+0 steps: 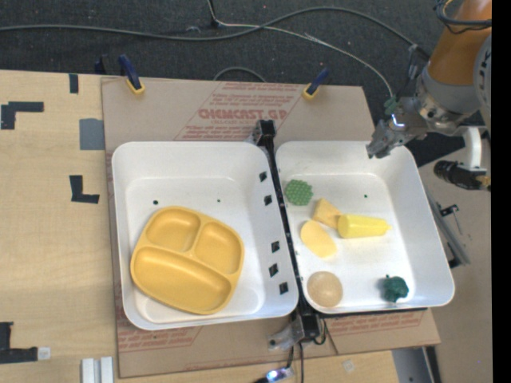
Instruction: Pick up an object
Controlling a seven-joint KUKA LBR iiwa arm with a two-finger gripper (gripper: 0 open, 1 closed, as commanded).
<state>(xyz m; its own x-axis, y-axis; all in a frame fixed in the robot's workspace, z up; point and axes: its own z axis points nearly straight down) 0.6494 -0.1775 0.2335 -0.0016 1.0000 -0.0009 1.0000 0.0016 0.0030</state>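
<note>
The right bin (415, 182) holds several small objects: a green bumpy ball (298, 191), a yellow block (325, 211), a yellow cylinder (363, 227), a pale yellow oval piece (318, 238), a tan round piece (325, 289) and a dark green piece (394, 288). My gripper (383, 144) hangs over the far right corner of that bin, above and to the right of the objects, with nothing seen between its fingers.
The left bin (128, 174) holds a yellow divided plate (187, 258). Both bins rest on a cardboard sheet (231, 110) held by two blue and yellow clamps (130, 75). Cables run across the dark floor behind.
</note>
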